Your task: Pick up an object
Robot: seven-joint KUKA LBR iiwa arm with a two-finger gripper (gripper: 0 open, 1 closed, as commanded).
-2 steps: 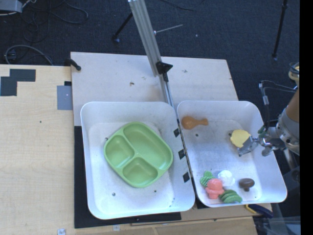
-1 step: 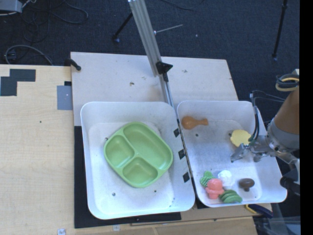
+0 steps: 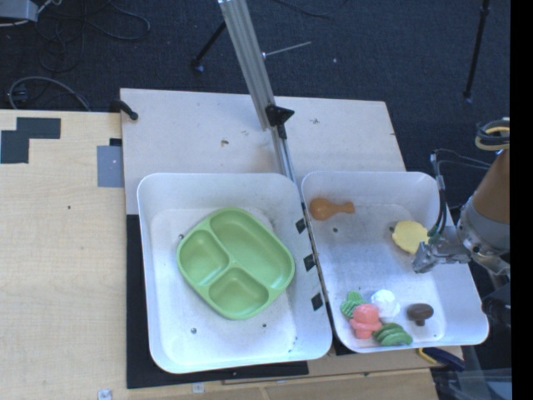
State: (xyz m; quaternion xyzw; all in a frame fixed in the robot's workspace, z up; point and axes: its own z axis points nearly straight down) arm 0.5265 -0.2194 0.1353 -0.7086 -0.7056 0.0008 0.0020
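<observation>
- The gripper (image 3: 423, 261) reaches in over the right edge of the right bin (image 3: 454, 323), about halfway along that edge, with the grey arm (image 3: 491, 215) behind it.
- From this angle I cannot tell whether the gripper is grasping anything or how it is set; it is small and partly blurred against the bin wall.
- A yellow toy (image 3: 408, 236) lies near the right edge of the right bin, just beside the gripper and on its far-left side; whether the two touch is unclear.
- An orange drumstick-shaped toy (image 3: 331, 209) lies at the far-left corner of the right bin, well apart from the gripper.
- Near the front edge of the right bin sits a cluster: a pink toy (image 3: 365, 320), a white piece (image 3: 384, 301) and green pieces (image 3: 393, 335), all touching or nearly so.
- A small brown piece (image 3: 420, 312) lies just to the right of that cluster, near the front-right corner.
- The left bin (image 3: 158, 307) holds a green divided plate (image 3: 235, 262), lying flat and turned at an angle, roughly in the bin's middle.
- A metal rail (image 3: 250, 57) slants from the far side down toward the gap between the two bins.
</observation>
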